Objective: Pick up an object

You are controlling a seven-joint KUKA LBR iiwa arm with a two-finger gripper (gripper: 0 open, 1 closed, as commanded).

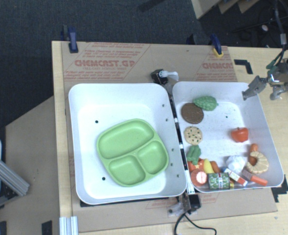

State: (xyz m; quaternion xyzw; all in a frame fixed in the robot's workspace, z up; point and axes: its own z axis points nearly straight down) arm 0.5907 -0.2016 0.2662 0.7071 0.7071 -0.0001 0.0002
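The right bin [217,124] holds toy food: a green leafy piece [205,103], a brown round patty [192,113], a chocolate-chip cookie [193,135] and a red pepper [239,134]. Along its near edge lie a green pepper [193,154], a red slice [200,177], a green can [218,181], a white packet [235,163] and a tan ring-shaped pastry [257,162]. My gripper [264,92] hangs over the bin's far right corner, open, with nothing between its fingers. It is well above and to the right of the red pepper.
The left bin [85,111] contains a green divided plate [132,152]. A black and white fitting [162,75] sits at the far end of the seam between the bins. Blue clamps [72,37] hold the cardboard base at the far edge.
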